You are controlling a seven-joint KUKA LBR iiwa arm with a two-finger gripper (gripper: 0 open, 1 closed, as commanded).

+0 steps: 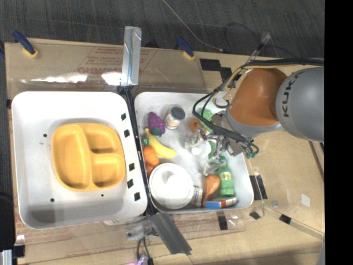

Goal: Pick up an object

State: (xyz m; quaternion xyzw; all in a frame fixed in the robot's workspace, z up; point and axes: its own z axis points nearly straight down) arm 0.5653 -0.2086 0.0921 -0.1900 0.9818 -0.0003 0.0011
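Observation:
My gripper (214, 150) reaches down into the right bin (242, 173), under the orange wrist band (255, 98). It hangs just above a green bottle (225, 182) and an orange carrot-like piece (211, 185). A clear plastic item (194, 142) lies just left of the gripper. Further left are a yellow banana (160, 147), purple grapes (156, 123), a small tin (176, 116) and an orange fruit (150, 156). A white bowl (171, 184) sits at the bin's front. I see nothing clearly held.
The left bin (27, 148) holds a yellow divided tray (88, 154). A blue and red marker (220, 203) lies along the right bin's front wall. Cables loop from the arm over the right bin's back right corner.

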